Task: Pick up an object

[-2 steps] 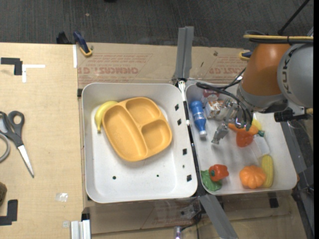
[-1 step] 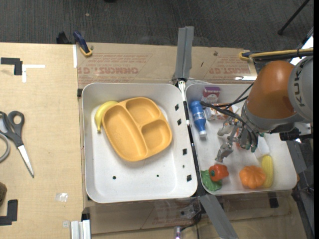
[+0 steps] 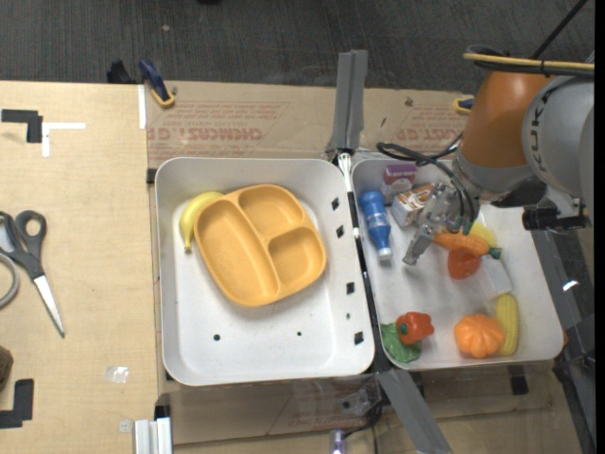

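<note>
A light wooden bench stands on a dark grey carpet floor, and a brown cardboard sheet lies under the bins. There are two white bins, one arm and one pair of scissors at the left edge of the bench.

The grey arm with its orange band comes in from the right and bends down into the right bin. The gripper points down and to the left, just above the bin floor between the blue bottle and the carrot. Its fingers stand a little apart, and nothing is between them.

The left bin holds one orange divided plate with three compartments, and one yellow banana that lies partly under the plate's left rim.

The right bin holds more things: one blue bottle near the left wall, one small packet with a purple top at the back, one carrot just beside the gripper, one small red fruit touching the carrot from the front, one orange pumpkin and one yellow corn cob side by side at the front right, and one red pepper on a green leaf in the front left corner.
</note>
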Controlling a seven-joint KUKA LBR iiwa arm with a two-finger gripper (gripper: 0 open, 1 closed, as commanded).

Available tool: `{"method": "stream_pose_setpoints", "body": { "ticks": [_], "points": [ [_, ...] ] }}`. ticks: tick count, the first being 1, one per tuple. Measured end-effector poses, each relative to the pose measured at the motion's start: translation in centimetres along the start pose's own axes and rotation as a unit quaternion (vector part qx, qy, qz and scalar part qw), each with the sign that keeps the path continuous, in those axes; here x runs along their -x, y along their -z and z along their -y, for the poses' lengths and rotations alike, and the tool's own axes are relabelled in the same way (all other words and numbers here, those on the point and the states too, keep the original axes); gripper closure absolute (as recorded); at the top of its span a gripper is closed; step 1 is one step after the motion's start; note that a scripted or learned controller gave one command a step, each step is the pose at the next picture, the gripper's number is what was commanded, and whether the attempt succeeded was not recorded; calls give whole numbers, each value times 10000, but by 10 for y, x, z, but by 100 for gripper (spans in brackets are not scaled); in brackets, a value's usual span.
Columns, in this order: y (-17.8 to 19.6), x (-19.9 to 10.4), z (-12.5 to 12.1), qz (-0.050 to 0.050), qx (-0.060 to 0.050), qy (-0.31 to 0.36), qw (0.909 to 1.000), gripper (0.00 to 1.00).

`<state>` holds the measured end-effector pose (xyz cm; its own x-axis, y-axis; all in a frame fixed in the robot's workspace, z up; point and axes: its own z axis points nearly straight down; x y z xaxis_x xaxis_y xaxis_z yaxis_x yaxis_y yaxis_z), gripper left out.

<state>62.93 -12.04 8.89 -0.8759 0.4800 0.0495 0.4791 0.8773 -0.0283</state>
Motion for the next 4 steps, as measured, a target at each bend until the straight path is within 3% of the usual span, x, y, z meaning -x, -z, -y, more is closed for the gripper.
{"method": "stream_pose_setpoints", "body": {
  "ticks": [1, 2, 3, 4],
  "points": [
    [0, -56, 21, 250, 149, -412, 9987, 0],
    [-6, -120, 96, 248, 145, -79, 9996, 0],
    [-1, -65, 68, 263, 150, -73, 9995, 0],
    [21, 11, 41, 254, 181, -1404, 9896, 0]
  ]
}}
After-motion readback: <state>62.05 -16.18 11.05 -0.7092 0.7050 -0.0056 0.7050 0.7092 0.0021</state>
